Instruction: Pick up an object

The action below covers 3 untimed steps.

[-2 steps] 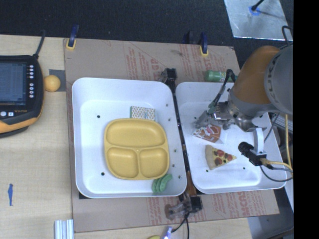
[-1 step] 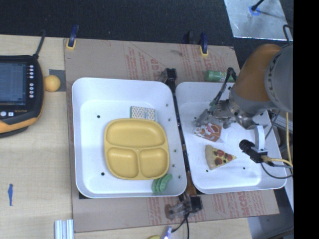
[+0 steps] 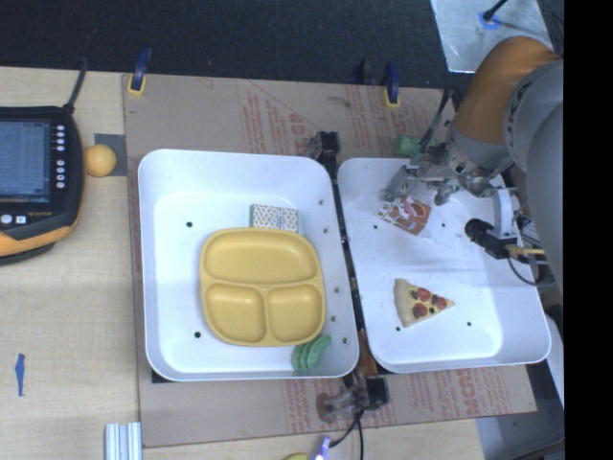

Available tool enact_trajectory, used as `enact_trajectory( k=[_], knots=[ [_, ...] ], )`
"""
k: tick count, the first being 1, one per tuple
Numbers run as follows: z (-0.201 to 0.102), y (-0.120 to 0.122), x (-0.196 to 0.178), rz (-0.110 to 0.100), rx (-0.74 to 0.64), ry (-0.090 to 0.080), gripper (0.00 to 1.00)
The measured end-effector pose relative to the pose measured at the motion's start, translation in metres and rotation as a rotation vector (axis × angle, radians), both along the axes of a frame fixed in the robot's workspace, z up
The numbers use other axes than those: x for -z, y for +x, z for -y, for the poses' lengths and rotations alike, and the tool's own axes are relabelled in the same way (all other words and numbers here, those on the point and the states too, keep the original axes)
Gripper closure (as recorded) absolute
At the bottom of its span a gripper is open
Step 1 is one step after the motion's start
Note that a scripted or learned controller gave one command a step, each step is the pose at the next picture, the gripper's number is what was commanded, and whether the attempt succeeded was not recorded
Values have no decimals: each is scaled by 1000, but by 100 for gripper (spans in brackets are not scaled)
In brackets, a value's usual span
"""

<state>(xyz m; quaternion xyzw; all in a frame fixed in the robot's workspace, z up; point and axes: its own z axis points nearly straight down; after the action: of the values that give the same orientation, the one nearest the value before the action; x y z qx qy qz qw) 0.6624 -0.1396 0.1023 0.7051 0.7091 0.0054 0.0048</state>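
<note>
In the right bin [image 3: 498,338], a small red and white packet [image 3: 408,217] lies near the far left corner. My gripper [image 3: 414,186] hangs right over the packet's upper edge, reaching in from the right; whether it touches the packet I cannot tell. A toy pizza slice [image 3: 420,303] lies nearer the front of the same bin, apart from the gripper.
The left bin [image 3: 168,257] holds a yellow divided plate [image 3: 262,286], a patterned little box [image 3: 274,218] behind it and a green item [image 3: 309,355] at its front edge. A control pendant [image 3: 34,180] and an orange ball [image 3: 100,159] sit on the bench at left.
</note>
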Motion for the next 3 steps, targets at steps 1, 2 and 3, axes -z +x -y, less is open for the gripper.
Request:
enact_trajectory(
  k=[1, 2, 3],
  knots=[
    [-19, -17, -1, 11, 3, -9, 0],
    [-16, -68, -1, 13, 2, -6, 0],
    [7, -19, 0, 0, 0, 1, 0]
  ],
)
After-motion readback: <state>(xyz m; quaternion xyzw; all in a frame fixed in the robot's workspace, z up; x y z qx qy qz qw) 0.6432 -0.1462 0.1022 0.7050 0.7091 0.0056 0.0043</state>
